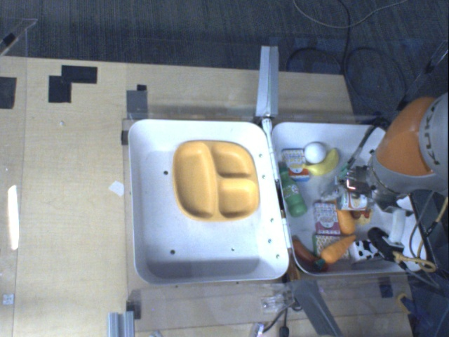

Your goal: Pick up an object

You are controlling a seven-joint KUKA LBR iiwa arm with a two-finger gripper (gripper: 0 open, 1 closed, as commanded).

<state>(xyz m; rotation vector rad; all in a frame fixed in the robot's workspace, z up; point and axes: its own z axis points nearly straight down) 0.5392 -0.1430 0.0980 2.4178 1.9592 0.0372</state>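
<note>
I see two white bins side by side on a pale wooden bench (63, 209). The left bin (151, 251) holds one yellow divided tray (214, 180), set toward the bin's upper middle. Bare white floor surrounds the tray on all sides, with the widest open strip along the near edge and the left wall.

The right bin (302, 133) is crowded. A white ball (315, 151) touches a banana (327, 163) near the far wall. A small cup with a red and blue label (294, 163) stands just left of them, and a green bottle (295, 199) lies along the left wall below it. A patterned carton (325, 217) lies mid-bin. An orange carrot (337, 248) and a dark red sausage-like piece (306, 250) rest against the near edge, beside a black-and-white item (361, 251).

The arm (410, 149) enters from the right and overhangs the right bin's right wall. The gripper (353, 186) sits low above the clutter, between the banana and the carton. I cannot tell whether the claw is spread or pressed together, nor whether anything sits in it. Free room in this bin is limited to a small patch near the far left corner.
</note>
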